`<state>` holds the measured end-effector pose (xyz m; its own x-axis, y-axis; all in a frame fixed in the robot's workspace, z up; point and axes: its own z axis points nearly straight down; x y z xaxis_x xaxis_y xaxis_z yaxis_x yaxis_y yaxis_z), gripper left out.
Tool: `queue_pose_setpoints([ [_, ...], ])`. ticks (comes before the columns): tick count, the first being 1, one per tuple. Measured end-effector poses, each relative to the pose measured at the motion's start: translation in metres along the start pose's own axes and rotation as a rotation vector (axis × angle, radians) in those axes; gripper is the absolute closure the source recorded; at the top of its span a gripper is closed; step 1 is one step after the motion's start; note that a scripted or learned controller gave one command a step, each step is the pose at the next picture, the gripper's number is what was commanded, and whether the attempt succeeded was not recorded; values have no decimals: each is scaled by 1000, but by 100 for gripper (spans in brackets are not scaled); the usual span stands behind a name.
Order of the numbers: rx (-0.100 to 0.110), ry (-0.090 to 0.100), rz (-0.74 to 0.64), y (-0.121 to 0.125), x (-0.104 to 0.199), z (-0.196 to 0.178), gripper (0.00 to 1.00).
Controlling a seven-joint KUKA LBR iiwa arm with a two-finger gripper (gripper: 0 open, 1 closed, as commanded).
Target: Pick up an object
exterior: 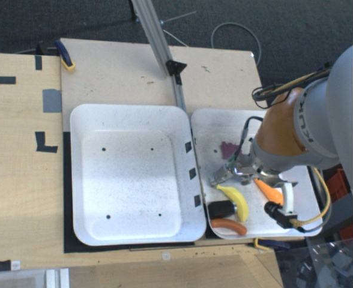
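Tool (229, 174) low in right bin (208, 125), just above banana (236, 200); finger state cannot tell; centre over banana before closing

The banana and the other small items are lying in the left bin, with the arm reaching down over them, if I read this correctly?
Not quite: the camera view shows the banana and the other small items lying in the right bin, not the left bin. The arm does reach down over them.
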<state>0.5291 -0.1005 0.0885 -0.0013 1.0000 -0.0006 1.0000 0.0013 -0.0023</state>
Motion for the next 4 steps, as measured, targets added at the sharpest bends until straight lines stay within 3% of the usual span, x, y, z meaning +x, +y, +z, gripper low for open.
queue_pose_setpoints([
  [1, 1, 1, -1, 0, 1, -11, 100],
  [4, -7, 0, 0, -1, -1, -176, 100],
])
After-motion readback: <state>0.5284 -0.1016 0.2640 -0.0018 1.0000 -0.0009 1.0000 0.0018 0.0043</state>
